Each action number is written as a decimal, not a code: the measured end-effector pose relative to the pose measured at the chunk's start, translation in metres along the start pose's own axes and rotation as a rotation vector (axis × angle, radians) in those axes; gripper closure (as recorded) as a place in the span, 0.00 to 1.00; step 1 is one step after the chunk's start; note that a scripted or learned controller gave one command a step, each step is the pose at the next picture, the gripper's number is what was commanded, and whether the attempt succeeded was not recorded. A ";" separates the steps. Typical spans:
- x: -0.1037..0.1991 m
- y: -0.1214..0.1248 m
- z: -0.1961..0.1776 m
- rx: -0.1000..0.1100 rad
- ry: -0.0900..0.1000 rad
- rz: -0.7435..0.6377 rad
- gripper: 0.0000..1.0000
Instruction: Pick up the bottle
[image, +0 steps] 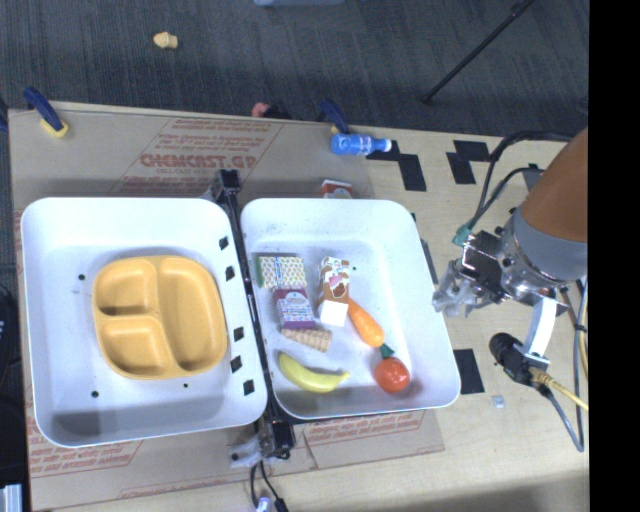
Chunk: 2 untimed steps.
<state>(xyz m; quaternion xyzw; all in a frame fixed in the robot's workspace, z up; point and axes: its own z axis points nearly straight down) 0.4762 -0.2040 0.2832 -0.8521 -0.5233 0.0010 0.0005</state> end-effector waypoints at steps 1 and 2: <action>0.003 -0.001 0.021 0.003 0.001 0.124 1.00; 0.000 0.000 0.002 0.002 0.000 0.287 1.00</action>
